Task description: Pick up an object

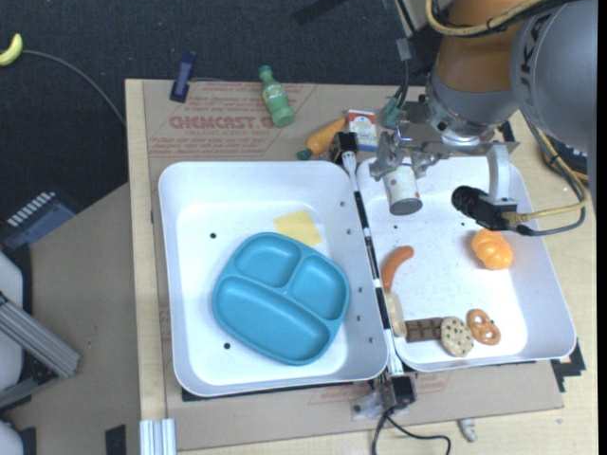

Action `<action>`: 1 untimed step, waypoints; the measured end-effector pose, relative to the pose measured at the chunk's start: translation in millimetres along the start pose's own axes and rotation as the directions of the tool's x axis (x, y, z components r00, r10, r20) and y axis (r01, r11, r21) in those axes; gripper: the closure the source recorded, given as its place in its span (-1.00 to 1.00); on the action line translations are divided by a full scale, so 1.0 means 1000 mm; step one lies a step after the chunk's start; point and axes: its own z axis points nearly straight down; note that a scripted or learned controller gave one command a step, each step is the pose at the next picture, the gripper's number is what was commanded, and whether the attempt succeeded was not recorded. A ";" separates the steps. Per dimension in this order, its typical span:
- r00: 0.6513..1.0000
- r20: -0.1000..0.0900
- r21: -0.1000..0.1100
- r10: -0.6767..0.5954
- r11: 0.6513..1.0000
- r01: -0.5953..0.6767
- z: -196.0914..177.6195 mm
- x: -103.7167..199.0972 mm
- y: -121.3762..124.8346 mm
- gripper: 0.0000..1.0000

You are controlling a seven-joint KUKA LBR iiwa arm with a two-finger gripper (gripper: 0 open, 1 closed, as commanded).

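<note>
Red print reading "CHEMCAST" runs across the brown cardboard sheet (228,121) that lies under the two bins, just above the left bin's far rim. Smaller red lines stand above and below that word, too fine to read. The small carton (361,126) beside it carries print too blurred to read.

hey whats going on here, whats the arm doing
A grey and orange robot arm reaches in over the far end of the right bin, its hand low beside a small white cylinder. Toy food lies nearer in that bin: a sausage, an orange fruit, a pretzel, a cookie. The left bin holds a blue divided plate.
</note>
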 end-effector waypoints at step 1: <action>1.000 -0.001 0.005 0.000 1.000 0.000 0.041 0.048 -0.047 1.00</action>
